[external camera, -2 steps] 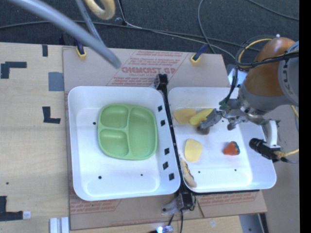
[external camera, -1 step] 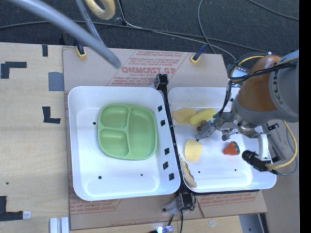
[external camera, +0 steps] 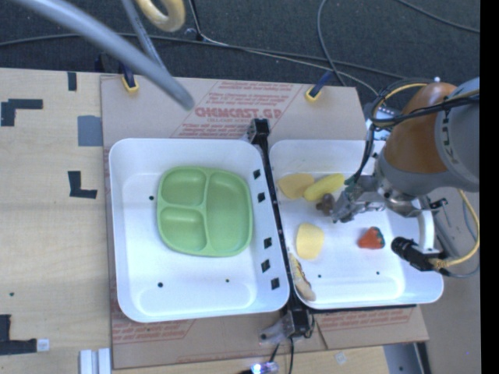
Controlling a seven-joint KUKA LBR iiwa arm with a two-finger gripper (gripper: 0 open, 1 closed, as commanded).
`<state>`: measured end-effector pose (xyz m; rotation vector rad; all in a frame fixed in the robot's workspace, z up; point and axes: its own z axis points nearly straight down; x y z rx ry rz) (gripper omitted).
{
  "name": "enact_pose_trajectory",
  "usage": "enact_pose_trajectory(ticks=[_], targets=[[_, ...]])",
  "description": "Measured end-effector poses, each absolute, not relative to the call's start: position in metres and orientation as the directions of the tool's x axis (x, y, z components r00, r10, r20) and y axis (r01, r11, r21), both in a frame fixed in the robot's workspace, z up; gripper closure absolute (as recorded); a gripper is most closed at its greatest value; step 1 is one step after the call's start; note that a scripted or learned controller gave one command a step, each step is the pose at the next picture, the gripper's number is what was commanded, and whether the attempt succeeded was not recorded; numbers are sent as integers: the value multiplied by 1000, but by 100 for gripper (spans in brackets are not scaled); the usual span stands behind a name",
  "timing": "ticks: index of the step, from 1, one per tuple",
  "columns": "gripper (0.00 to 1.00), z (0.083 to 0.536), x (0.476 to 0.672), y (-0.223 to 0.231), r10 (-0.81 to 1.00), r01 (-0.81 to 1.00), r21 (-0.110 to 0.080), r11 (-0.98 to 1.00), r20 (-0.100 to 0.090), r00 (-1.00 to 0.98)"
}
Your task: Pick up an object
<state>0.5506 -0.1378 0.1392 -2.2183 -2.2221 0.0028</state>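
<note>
we see two white bins side by side on a cardboard sheet (external camera: 234,104) that lies on the wooden worktop (external camera: 47,209). the left bin (external camera: 129,287) holds a green divided plate (external camera: 206,211), lying flat near its middle. the right bin (external camera: 405,287) holds the loose things: a pale yellow piece (external camera: 295,185) near the divider, a brighter yellow piece (external camera: 326,185) touching it on the right, a small brown lump (external camera: 324,204) just below that one, a yellow block (external camera: 309,241) lower down toward the middle, a red piece with a dark tip (external camera: 371,238) to the right, and a tan, speckled thing (external camera: 301,280) against the divider at the bin's near edge.

the arm (external camera: 425,142) comes in from the right, its orange band above the wrist over the bin's right side. the pincer (external camera: 344,207) sits low in the right bin, just beside the brown lump and the brighter yellow piece, with the red piece apart on its right. we cannot tell how the pincer is set, nor whether it touches anything; its tip is dark and small against the bin floor.

a grey tube (external camera: 101,29) crosses the upper left corner, blurred.
</note>
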Motion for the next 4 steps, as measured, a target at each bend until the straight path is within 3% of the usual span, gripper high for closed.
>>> enact_pose_trajectory(ticks=[2, 3, 4], targets=[[100, 247, 564, -134, 1000, 1000, 5, 1, -2, -1], [100, 251, 564, -134, 1000, 1000, 0, 1, 0, -1], [100, 253, 563, -88, 1000, 1000, -1, 5, 1, -5]])
